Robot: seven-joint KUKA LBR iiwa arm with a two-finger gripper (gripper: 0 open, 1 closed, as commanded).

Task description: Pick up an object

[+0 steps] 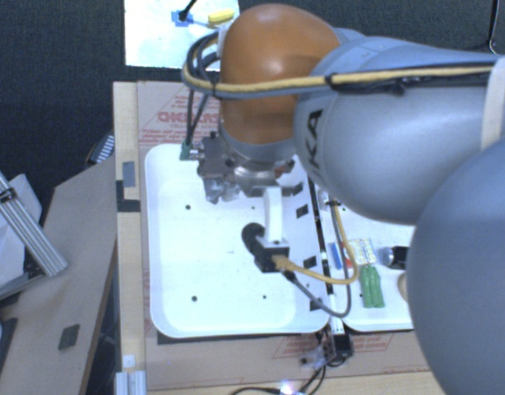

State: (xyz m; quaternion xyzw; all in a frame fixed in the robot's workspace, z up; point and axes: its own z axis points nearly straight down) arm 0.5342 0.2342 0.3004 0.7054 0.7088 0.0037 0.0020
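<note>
Two bins; gripper (224, 186) over left bin's (195, 257) far edge, open or closed cannot be told. Better target: green piece (372, 286) by right bin's (380, 325) near edge.

A green ridged stick (372, 287) lies flat in the right bin (380, 325), close to its near rim, its long axis running from 12 to 6 o'clock. Just off its 12 o'clock end lies a pale clear packet (364, 251). A slim blue piece (335, 259) sits at the packet's 9 o'clock and a dark shiny thing (392, 257), partly hidden, at its 3 o'clock.
</note>
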